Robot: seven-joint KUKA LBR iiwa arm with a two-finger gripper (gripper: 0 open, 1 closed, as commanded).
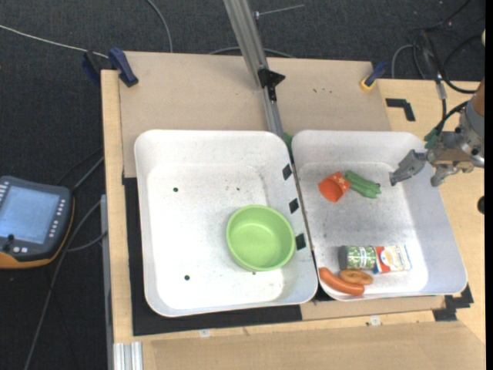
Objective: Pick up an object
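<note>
Candidate objects all lie in the right bin (pixel 454 260). An orange cup (pixel 333 187) lies on its side in the far-middle part of that bin, touching or just beside a green pepper-like piece (pixel 363 184) to its right. At the near end sits a small carton (pixel 376 258) with a green, white and red label, lying flat. Just near-left of it, against the bin's near rim, lies a red sausage-shaped item (pixel 339 284) with a small orange piece (pixel 357 277) on or against it; cannot tell whether they touch the carton.

The gripper (pixel 420 173) sits over the right bin's far-right part, close to the right rim. Its two grey fingers are spread apart, one pointing left toward the pepper piece, the other lying further right. Nothing is between them. The gripper is apart from the green piece, with bare bin floor between. Height above the floor cannot be judged from this angle. The arm's wrist enters at the right edge of the view.

The left bin (pixel 154 206) holds a light green bowl (pixel 260 238), upright, in its near-right part, close to the divide between the bins.

Both bins rest on a tan bench board (pixel 192 91). A metal pole (pixel 248 33) rises from the far side between the bins. A handheld pendant (pixel 31 218) lies on the dark floor at far left.
</note>
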